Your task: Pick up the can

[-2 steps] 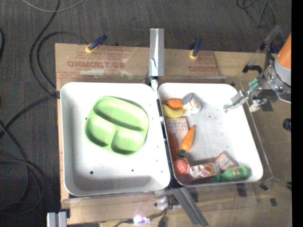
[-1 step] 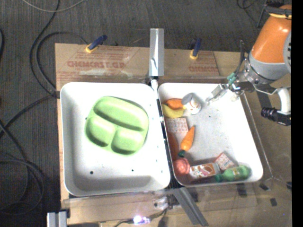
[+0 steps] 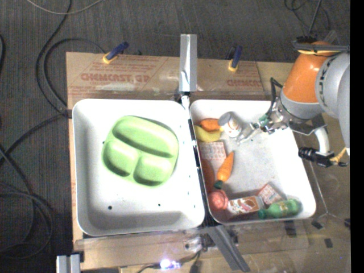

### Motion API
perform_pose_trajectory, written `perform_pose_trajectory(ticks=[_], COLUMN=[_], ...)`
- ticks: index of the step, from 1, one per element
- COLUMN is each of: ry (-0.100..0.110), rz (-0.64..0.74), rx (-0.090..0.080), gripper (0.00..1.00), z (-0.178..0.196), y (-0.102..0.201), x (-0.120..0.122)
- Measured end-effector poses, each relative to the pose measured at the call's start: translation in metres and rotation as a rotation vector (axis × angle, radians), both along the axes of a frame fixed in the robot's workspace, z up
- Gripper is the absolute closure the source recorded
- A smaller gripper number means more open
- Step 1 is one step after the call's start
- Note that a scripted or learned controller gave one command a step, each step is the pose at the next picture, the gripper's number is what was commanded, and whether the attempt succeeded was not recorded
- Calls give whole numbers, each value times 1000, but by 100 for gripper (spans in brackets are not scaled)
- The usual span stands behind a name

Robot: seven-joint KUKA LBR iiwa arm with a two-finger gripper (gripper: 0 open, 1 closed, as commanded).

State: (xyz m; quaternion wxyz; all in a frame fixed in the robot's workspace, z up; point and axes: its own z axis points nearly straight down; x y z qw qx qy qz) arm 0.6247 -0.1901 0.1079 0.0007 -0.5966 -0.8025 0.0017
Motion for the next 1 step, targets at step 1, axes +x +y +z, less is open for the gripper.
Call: perform_pose_trajectory(ticks=[1], ry=[42], rz=[-456], rx=[-7], gripper=[0], z=[-21], y=[25], x=[24])
